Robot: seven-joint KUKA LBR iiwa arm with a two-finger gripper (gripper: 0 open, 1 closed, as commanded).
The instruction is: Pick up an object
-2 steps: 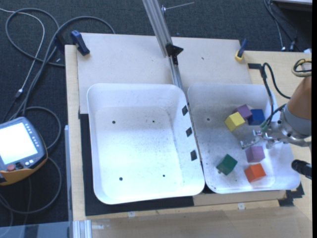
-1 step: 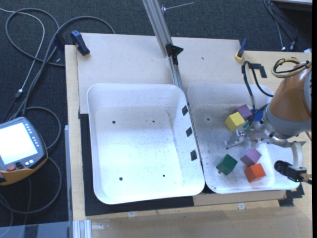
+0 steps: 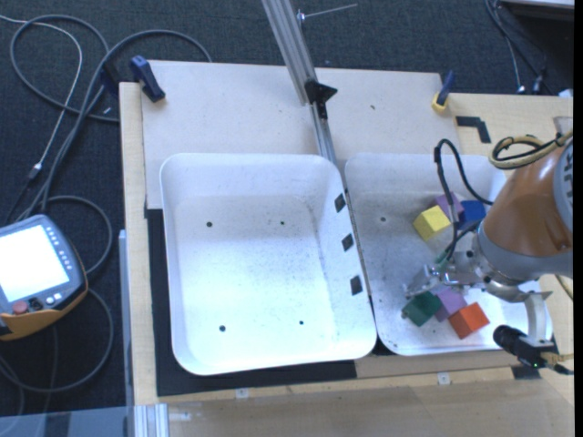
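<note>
Blocks sit bunched in the right bin (image 3: pixel 383 208), all close around the claw (image 3: pixel 435 279). Far off to the claw's left, on the dark floor beyond the bench, lies a handheld control screen (image 3: pixel 35 267) with loose black cables (image 3: pixel 55 71) above it. Nearer, still well to the claw's left, is the left bin (image 3: pixel 182 244), with a slanted metal rail (image 3: pixel 287 35) rising past its upper right corner. Just below the claw and slightly to its left rests a green block (image 3: pixel 422 309). Up from the claw, a little apart, lies a yellow block (image 3: pixel 432 222), tilted on the bin floor. Right beside the claw's lower right is a purple block (image 3: pixel 451 299), touching the green one, and past that sits an orange block (image 3: pixel 470 320), the farthest down of the group. Up and to the right of the claw, a blue block (image 3: pixel 471 211) and a second small purple piece (image 3: pixel 445 204) lie partly behind a black cable looping off the arm (image 3: pixel 533 226). The claw hangs low over the pile; I cannot tell whether its fingers are spread or pressed together, and no block is seen between them.
</note>
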